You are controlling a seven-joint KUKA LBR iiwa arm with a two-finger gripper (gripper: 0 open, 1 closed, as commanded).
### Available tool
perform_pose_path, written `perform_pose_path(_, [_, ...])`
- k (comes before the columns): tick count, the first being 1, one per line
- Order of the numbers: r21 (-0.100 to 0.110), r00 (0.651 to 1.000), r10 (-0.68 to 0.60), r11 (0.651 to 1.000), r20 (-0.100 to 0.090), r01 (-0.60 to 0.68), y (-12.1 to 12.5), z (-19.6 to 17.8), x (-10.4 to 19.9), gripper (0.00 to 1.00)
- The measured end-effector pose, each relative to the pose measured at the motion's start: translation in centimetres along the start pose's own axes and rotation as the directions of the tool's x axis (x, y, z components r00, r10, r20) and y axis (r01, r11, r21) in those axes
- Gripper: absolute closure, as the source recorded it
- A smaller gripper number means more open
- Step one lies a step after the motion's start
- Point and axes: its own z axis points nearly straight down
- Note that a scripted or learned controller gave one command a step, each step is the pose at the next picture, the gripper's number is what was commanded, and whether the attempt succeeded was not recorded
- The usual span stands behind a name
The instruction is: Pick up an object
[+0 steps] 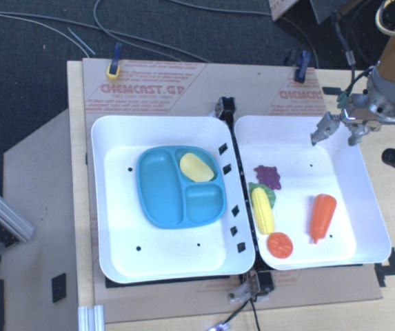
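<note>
Claw (338,131) of mine hangs spread apart and gripping nothing over the right bin (362,185) at its one o'clock corner, wrist reaching in from three o'clock; carrot (321,216) lies toward five o'clock.

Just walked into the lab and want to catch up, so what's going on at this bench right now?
A robot arm is set to pick up an object. Its gripper hangs open and holding nothing over the far edge of the right bin. That bin holds a toy carrot, corn cob, tomato and purple grapes. The left bin holds a blue divided plate with a yellow piece in one compartment.
</note>
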Motion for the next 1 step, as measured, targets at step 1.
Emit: perform_pose_path(1, [-0.014, 1.000, -0.003, 1.000, 0.003, 0.003, 0.29, -0.83, 0.04, 0.00])
